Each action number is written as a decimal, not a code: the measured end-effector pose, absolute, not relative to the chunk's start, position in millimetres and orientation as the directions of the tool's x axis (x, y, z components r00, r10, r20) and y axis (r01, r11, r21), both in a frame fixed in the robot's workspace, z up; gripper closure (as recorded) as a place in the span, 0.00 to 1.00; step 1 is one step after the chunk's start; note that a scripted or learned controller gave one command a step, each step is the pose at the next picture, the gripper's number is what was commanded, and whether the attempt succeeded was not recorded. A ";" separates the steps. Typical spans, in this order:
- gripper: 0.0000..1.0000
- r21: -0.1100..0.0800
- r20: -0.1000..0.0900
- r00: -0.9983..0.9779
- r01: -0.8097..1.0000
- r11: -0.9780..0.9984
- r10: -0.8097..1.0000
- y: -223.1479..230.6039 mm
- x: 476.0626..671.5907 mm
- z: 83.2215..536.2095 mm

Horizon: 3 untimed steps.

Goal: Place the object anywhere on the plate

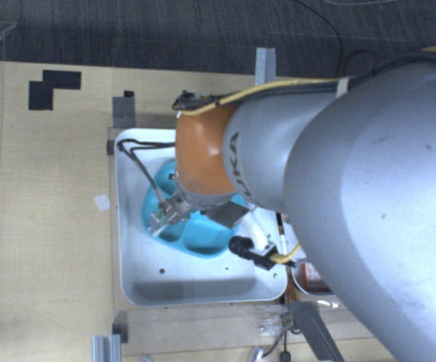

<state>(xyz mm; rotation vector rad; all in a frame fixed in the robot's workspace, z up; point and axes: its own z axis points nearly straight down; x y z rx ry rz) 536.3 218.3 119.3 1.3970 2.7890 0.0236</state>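
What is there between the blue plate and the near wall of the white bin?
In the camera view, only bare white bin floor lies between the blue plate and the near wall of the white bin.

The left bin point(139, 277) is sitting on the counter point(44, 225), with the plate point(203, 236) lying inside it toward its far right portion. The arm point(339, 172) is reaching in from the right, hanging over the plate and covering most of the neighbouring bin point(302, 277) on the right.
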 end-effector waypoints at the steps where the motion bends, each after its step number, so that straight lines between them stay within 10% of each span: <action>1: 0.00 0.003 0.000 -0.451 0.893 0.451 0.893 214.1 486.7 225.7; 2: 0.00 0.002 0.000 -0.352 0.936 0.352 0.936 221.3 486.5 284.2; 3: 1.00 0.003 -0.001 -0.361 0.933 0.361 0.933 222.1 486.6 293.5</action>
